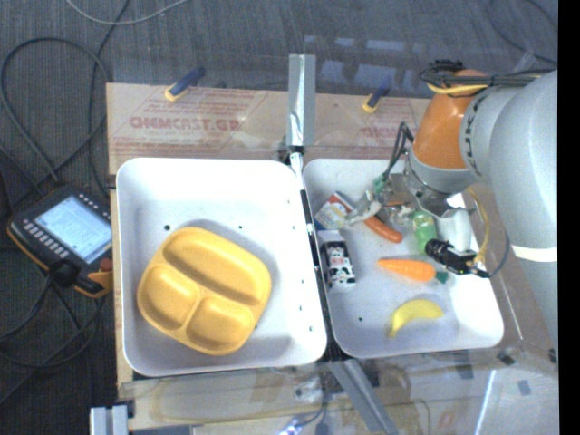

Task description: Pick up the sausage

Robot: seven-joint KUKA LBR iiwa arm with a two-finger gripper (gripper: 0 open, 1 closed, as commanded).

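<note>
- Camera view: the small smooth reddish-orange sausage (384, 230) lies in the shallow white right bin (471, 329), just under the gripper (391, 208); its grip cannot be told.
- Glossy yellow compartment tray (205, 287) fills the left white bin (136, 188); dark carpet (54, 25) surrounds the bench.

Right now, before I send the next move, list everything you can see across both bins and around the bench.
Bins: two, white, side by side on the bench.
Sectioned tray: one, yellow, left bin.
Sausage: one, orange-red, right bin, upper middle, beside the gripper.
Carrot: one, orange, right bin centre.
Banana: one, yellow, right bin, near edge.
Small carton: one, black and white, right bin's left side.
Green item: one, partly hidden under the arm.
Pendant: one, left of the bench.
Gripper: one, over the right bin's upper part.
</note>
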